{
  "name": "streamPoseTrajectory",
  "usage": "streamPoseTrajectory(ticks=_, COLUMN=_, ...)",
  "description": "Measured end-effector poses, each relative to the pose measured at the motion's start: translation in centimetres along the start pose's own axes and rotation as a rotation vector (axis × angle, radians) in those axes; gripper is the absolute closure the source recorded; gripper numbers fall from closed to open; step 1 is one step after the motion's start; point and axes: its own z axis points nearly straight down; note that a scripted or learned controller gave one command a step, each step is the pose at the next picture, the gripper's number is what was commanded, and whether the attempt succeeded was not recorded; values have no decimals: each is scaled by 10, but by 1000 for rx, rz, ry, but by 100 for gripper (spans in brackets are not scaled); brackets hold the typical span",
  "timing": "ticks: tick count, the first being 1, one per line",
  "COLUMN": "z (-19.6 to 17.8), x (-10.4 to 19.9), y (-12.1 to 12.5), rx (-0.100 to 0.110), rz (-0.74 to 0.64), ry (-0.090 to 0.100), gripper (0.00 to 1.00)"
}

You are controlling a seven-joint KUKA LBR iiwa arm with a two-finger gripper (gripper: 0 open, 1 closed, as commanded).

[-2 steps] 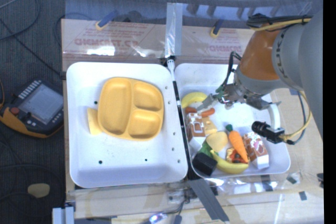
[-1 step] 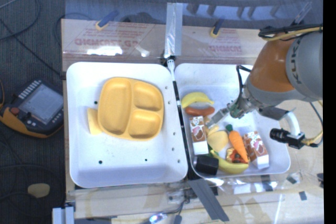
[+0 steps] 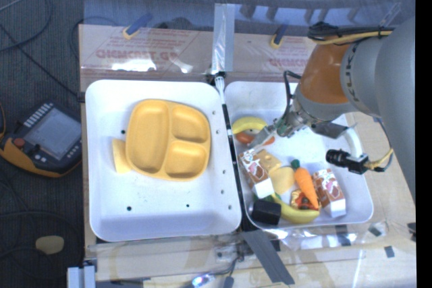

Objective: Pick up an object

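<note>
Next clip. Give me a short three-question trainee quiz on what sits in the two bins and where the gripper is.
1. True or false: the yellow divided tray lies in the left bin.
2. Multiple choice: the carrot lies in A) the left bin, B) the right bin, C) on the floor.
3. Fill in: the gripper is over the ____ bin, close to the yellow banana piece at that bin's far left corner.

Key: 1 true; 2 B; 3 right.
</note>
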Motion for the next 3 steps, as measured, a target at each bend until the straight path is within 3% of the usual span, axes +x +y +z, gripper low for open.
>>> streamPoseTrajectory(ticks=1, z=-10, x=0, y=1, rx=-2, rz=0, ry=0, gripper=100)
streamPoseTrajectory(ticks=2, z=-94, x=51, y=71, rx=10, rz=104, ry=7, gripper=100)
streamPoseTrajectory(ticks=3, z=-95, x=52, y=-9, rx=10, rz=-50, ry=8, gripper=100)
